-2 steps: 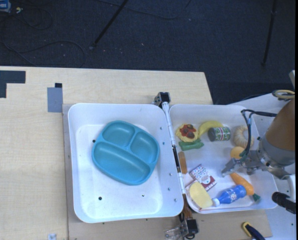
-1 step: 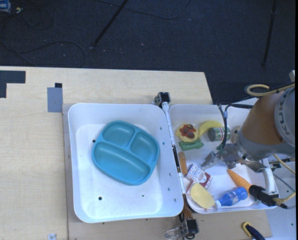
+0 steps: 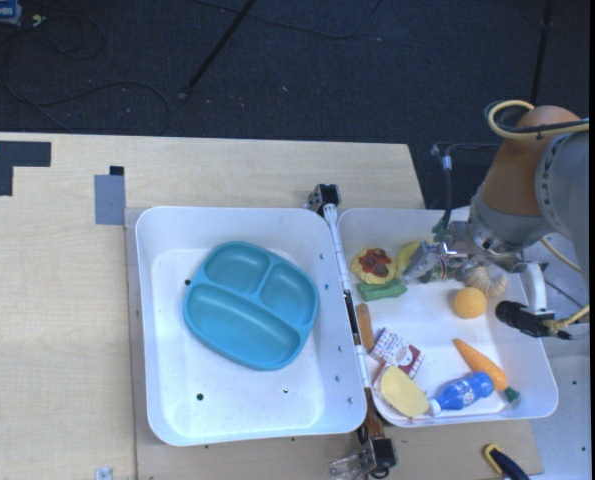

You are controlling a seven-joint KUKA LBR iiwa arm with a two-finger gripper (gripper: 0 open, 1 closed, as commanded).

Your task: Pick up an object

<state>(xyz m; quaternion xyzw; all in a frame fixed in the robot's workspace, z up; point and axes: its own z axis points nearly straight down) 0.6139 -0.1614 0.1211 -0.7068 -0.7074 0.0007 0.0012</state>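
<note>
Reaching in from the right, grey arm (image 3: pixel 537 183) with jaws (image 3: pixel 445 258) low over the right bin (image 3: pixel 537 408), blurred against clutter; cannot tell whether released or clenched. Right bin: one orange ball (image 3: pixel 469 302), one carrot (image 3: pixel 480 364), one blue bottle (image 3: pixel 464 392), one yellow piece (image 3: pixel 405 393), one small packet (image 3: pixel 394 348), one toy pizza (image 3: pixel 375 266). Left bin (image 3: pixel 177 423): one blue divided plate (image 3: pixel 250 304). Both on pale worktop (image 3: pixel 47 318).

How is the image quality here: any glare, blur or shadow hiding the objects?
Camera view: lighting is even, with the white bins bright but not blown out; the blue plate and orange ball read sharply; the gripper area is soft and cluttered, so small details there blur; the floor above is dark.
</note>
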